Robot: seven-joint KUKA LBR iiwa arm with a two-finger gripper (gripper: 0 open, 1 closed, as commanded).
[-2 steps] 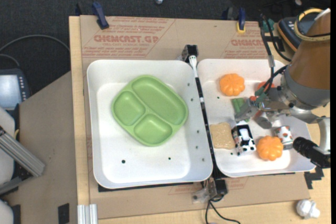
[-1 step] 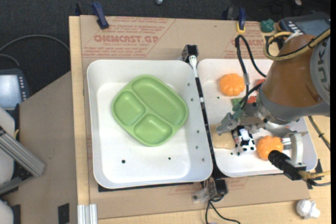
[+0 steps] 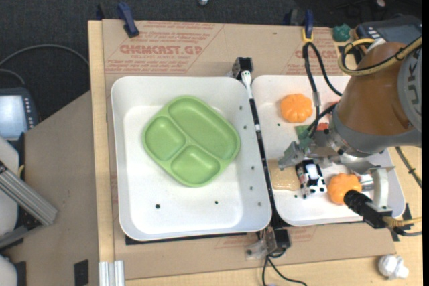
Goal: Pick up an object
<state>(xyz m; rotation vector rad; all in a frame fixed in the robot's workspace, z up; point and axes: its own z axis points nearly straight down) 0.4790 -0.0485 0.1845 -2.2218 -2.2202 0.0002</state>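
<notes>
On a plywood bench over dark carpet, the arm hangs low in the right bin [image 3: 395, 201] so its gripper [image 3: 310, 179], grip impossible to judge, sits over a small black-and-white toy [image 3: 310, 177] among orange pumpkins [image 3: 295, 108], likely the pick target

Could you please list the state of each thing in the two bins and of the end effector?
Green divided plate: flat, upright, compartments bare, in the left bin.
Orange pumpkin: resting free in the right bin.
Black-and-white toy: lying under the end effector.
Second orange object: beside the toy, partly hidden.
</notes>
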